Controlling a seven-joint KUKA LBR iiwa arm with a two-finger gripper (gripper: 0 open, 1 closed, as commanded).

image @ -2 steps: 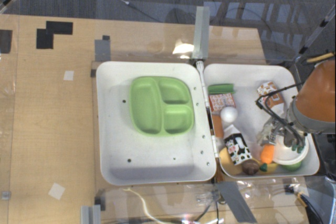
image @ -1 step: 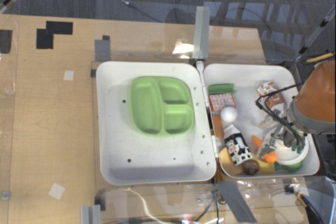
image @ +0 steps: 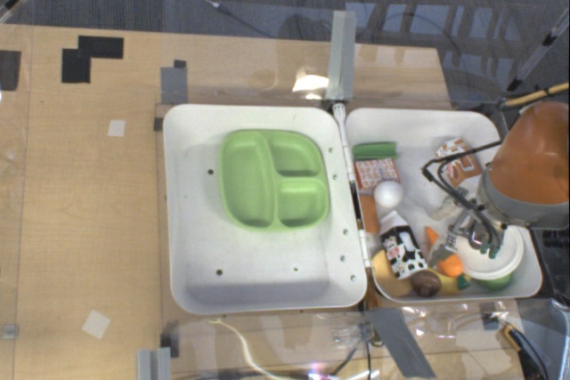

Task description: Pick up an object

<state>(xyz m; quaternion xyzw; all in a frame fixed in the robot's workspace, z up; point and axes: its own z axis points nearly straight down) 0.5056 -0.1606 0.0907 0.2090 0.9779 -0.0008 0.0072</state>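
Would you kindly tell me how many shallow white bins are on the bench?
2. The left bin holds a green divided plate. The right bin beside it holds a clutter of small objects, with the arm reaching into it.

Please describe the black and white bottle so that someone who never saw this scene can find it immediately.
Look at the right bin, the crowded one beside the bin holding the green tray. Near its left wall, toward the front, a small bottle lies among toy foods, just behind a brown ball. It alone has a round white cap and a cow-like black and white pattern.
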